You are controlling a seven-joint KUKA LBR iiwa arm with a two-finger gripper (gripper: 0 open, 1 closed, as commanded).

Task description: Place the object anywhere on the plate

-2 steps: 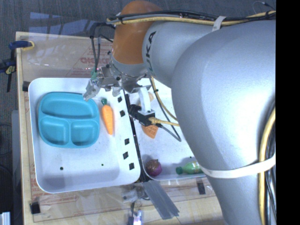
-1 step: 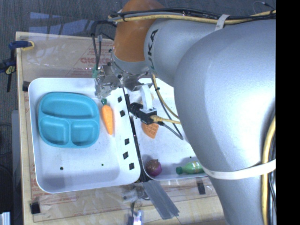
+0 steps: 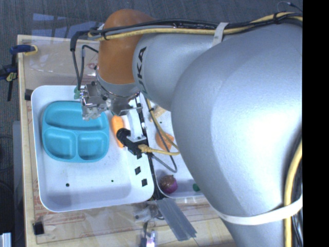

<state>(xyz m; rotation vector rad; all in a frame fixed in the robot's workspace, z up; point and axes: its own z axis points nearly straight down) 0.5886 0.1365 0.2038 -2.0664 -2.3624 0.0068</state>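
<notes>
A blue plate (image 3: 74, 133) with three compartments lies in the left white bin (image 3: 77, 189), toward its upper left. My gripper (image 3: 92, 108) hangs over the plate's upper right corner, under the orange band of the wrist (image 3: 118, 50). A small orange object (image 3: 118, 124) sits just right of the plate's edge, below and to the right of the gripper. Whether anything is held is hidden by the wrist.
The big grey arm covers most of the right bin. At that bin's near left corner lie a dark red round object (image 3: 168, 183) and a small green piece (image 3: 195, 188). Another orange item (image 3: 165, 141) shows beside the divider, with black cables (image 3: 131, 143) hanging near it.
</notes>
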